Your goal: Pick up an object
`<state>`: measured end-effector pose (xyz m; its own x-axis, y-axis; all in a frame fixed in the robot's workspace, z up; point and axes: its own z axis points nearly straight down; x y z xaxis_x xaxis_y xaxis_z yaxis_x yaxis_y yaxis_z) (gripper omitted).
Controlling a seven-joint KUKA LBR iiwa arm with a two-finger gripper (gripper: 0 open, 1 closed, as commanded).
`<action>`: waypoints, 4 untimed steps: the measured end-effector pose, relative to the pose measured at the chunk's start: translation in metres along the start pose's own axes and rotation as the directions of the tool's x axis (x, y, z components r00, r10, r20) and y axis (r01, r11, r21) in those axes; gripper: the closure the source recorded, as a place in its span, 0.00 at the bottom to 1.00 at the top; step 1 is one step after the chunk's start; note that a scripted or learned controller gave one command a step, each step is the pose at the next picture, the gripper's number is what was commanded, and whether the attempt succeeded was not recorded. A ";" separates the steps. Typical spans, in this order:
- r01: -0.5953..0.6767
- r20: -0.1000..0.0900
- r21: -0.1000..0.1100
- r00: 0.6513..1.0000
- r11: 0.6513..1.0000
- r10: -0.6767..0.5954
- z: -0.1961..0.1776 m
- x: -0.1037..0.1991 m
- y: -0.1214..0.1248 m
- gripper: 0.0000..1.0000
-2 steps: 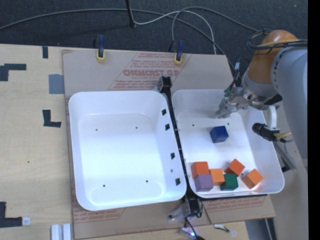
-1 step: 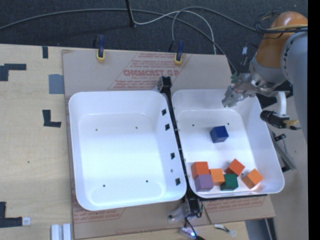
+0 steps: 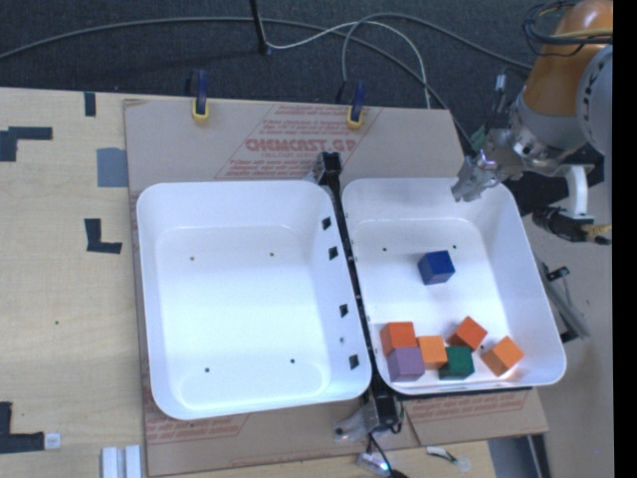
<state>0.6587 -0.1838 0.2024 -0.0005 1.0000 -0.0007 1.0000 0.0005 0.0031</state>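
The right bin (image 3: 518,232) holds a blue cube (image 3: 436,267) near its middle. Along its near edge lies a cluster: an orange block (image 3: 399,335), a purple block (image 3: 405,363), a small orange block (image 3: 433,351), a green block (image 3: 457,362), and two more orange blocks (image 3: 471,333) (image 3: 504,355). My gripper (image 3: 472,186) hangs over the bin's far right corner, well away from the blue cube, with nothing visibly held.
The left bin (image 3: 149,267) sits beside the right one, with a black clip strip (image 3: 343,267) joining them. Both rest on a cardboard sheet (image 3: 279,142) clamped at the back. Cables (image 3: 388,38) run behind the bins.
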 end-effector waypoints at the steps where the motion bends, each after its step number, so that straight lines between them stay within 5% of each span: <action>1: 0.000 0.000 -0.002 1.000 1.000 0.000 -0.063 0.002 -0.001 1.00; 4: 0.004 -0.002 0.003 1.000 1.000 -0.004 -0.071 0.156 -0.025 1.00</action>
<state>0.6337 -0.0278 0.2730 -0.0044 1.0000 0.0010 1.0000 0.0044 0.0000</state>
